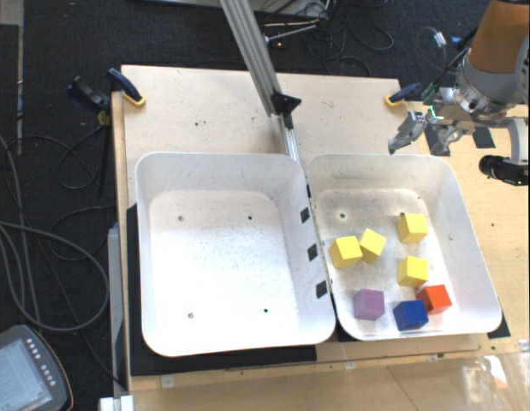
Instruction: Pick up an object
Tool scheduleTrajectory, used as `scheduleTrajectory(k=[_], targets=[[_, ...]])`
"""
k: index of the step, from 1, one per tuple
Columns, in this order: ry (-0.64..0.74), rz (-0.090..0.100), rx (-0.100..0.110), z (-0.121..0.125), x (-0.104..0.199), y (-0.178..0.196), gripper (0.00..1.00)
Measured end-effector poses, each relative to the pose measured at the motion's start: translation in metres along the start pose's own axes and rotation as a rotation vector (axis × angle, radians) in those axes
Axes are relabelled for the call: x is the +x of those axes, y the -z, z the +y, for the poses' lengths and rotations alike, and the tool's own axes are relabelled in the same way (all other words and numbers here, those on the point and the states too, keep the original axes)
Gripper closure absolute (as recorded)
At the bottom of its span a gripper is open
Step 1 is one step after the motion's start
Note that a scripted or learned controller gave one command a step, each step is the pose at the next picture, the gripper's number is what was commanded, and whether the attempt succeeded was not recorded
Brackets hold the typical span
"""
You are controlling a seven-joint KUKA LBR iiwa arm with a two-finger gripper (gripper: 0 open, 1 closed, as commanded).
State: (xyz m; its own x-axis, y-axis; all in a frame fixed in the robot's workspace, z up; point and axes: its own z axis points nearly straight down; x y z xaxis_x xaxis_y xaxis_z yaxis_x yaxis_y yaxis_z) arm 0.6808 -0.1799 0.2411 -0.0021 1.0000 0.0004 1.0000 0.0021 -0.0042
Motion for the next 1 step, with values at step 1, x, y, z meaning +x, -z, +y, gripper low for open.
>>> scheduleTrajectory(k=[1], targets=[[0.001,-0.001,-0.003,0.0004,0.0004,0.0025,0.0]])
